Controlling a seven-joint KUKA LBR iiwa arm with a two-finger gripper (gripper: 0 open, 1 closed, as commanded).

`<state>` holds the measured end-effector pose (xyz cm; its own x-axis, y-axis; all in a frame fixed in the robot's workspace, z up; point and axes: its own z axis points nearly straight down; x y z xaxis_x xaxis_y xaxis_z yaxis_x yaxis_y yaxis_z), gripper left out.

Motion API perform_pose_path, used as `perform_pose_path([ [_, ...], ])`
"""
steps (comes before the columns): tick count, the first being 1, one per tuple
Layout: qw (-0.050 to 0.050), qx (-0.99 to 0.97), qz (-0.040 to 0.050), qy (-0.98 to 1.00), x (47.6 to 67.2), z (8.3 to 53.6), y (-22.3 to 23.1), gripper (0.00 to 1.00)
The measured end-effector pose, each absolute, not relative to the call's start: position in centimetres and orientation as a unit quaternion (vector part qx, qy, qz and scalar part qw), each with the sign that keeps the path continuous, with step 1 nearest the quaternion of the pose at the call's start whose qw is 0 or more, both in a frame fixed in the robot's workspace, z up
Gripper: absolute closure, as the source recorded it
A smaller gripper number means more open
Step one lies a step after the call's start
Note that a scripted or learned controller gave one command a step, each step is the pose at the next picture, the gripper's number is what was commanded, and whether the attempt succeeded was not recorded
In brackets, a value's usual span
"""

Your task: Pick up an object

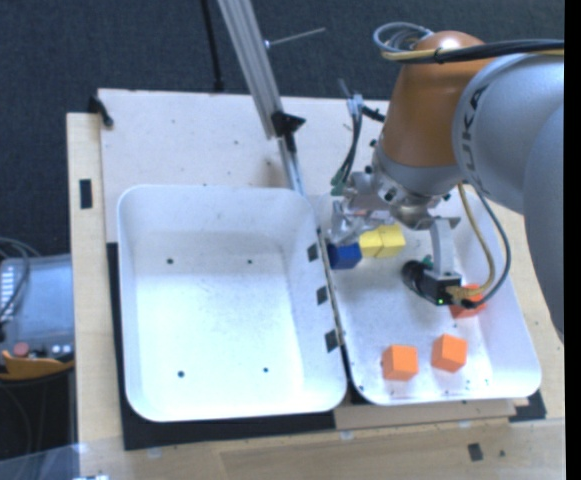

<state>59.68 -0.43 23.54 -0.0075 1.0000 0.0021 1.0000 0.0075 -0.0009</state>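
My gripper (353, 220) hangs low over the far left part of the right bin (518, 366), under the arm's orange wrist band. Just beneath and in front of it lies a blue block (345, 256), close to the wall shared with the left bin. A yellow block (383, 241) touches the blue one on its right. The gripper's tip sits right above these two blocks, and the view does not show anything held in it. Two orange blocks (400, 361) (450, 352) rest side by side near the right bin's front edge.
The left bin (220, 196) stands beside the right one, their walls meeting at the middle. A small reddish-orange thing (467, 306) shows partly at the right bin's right side. A slanted metal pole (255, 63) rises behind the bins.
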Motion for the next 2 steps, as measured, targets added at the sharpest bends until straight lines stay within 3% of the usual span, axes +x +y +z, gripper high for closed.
perform_pose_path([
  [2, 0.002, -0.704, 0.0002, -0.71, 55.6, 22.4, 9.0, 1.0],
])
